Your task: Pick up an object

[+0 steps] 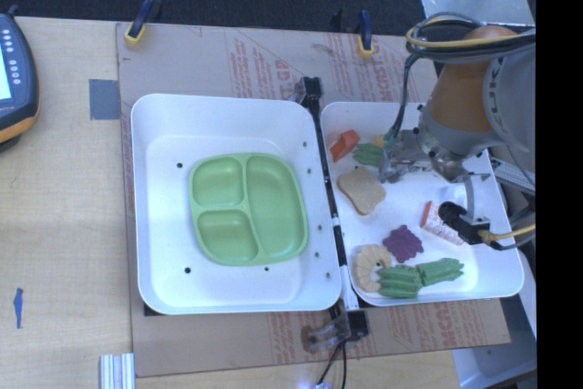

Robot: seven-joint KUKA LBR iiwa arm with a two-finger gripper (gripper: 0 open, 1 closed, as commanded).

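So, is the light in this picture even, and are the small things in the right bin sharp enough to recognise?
Camera view: bright, fairly even light; the white right bin is nearly washed out; soft shadow lies under the green plate; the small toys look slightly soft, yet the purple piece is recognisable.

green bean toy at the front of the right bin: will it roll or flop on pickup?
The green bean toy looks long and ribbed and lies flat, so it probably won't roll far. It seems moulded, so likely stiff and light. A grip off its middle may let it tilt. It touches the pale round piece, which may shift too.
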